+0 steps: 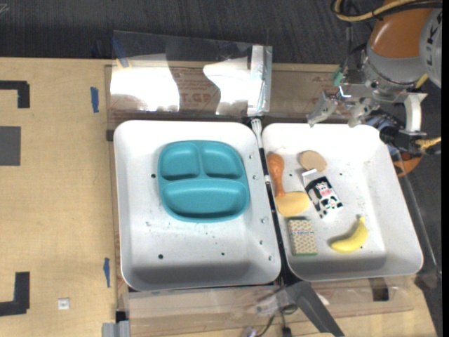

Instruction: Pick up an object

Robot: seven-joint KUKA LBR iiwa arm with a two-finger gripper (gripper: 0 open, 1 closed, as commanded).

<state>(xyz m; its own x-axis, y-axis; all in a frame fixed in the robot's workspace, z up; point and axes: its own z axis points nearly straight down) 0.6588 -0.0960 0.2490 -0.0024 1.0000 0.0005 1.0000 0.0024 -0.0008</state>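
My fingers [335, 111] spread wide, holding nothing, poised over far rim of right bin [393, 167]. Banana [351, 237] lies apart from other items near front right of bin: best target. Advise descending vertically, fingers straddling its narrow width, closing firmly.

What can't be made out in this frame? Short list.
- Gripper, camera view: small and blurred above the right bin's far rim; finger state unreadable.
- Arm: cut off by the top and right edges.
- Black-and-white item: too small to identify; print illegible.
- Patterned packet: label too small to read.
- Orange item: lies against the bin's left wall; shape unclear.
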